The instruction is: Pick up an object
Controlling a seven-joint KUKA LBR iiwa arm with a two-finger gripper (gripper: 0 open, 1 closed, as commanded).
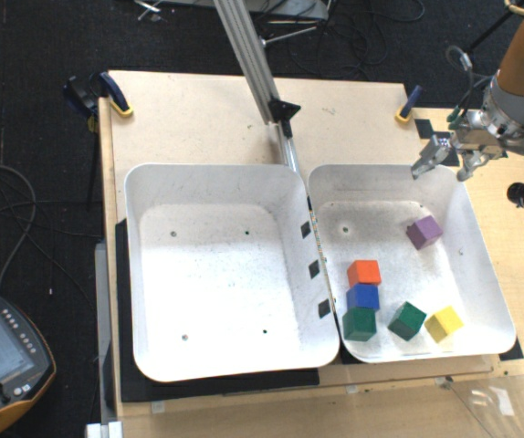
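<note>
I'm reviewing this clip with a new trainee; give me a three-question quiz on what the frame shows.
1. True or false: all the blocks lie in the right bin.
2. Which block lies nearest the gripper? A) yellow block B) purple block C) orange block
3. Fill in: directly below the orange block in the camera view sits the ____ block, then a dark green block.

Key
1. True; a second green block is there too.
2. B.
3. Blue.
</note>
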